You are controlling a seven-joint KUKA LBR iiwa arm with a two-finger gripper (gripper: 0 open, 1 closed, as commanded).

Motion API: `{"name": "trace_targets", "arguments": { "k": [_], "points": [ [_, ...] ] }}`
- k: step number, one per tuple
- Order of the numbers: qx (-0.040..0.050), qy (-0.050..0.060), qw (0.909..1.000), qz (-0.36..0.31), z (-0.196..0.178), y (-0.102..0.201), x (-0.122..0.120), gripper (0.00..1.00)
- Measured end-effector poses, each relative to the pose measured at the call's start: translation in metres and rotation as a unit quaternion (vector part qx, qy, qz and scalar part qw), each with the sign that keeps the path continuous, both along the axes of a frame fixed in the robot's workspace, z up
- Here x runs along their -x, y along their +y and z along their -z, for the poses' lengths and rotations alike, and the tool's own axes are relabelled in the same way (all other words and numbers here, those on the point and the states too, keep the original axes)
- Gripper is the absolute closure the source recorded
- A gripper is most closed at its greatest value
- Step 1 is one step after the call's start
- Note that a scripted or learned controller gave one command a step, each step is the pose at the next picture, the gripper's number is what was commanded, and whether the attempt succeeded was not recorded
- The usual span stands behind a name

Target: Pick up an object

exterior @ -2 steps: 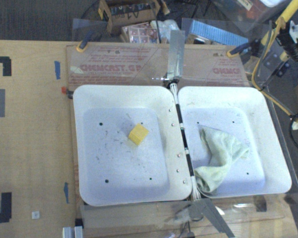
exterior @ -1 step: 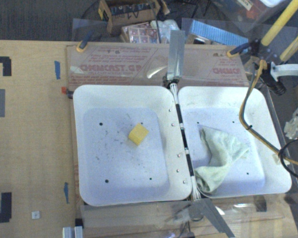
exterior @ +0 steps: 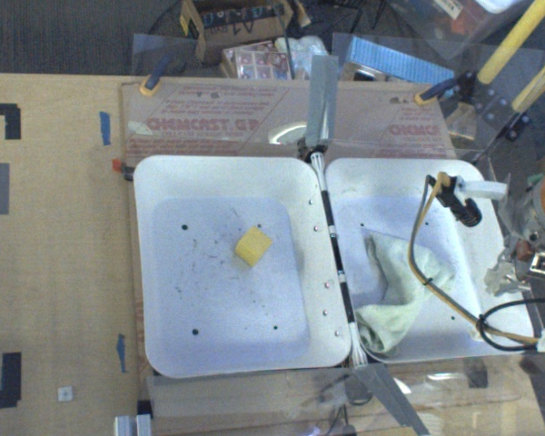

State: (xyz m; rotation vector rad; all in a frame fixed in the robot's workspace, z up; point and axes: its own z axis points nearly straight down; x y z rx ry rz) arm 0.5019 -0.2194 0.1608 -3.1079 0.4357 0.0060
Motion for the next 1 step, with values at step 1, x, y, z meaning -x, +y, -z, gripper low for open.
{"name": "trace_targets", "arguments": {
  "k": [1],
  "points": [
    [-0.0003,-0.001,0.997,0.078,-0.0108,-0.0032,-0.0338,1.0]
  ]
}}
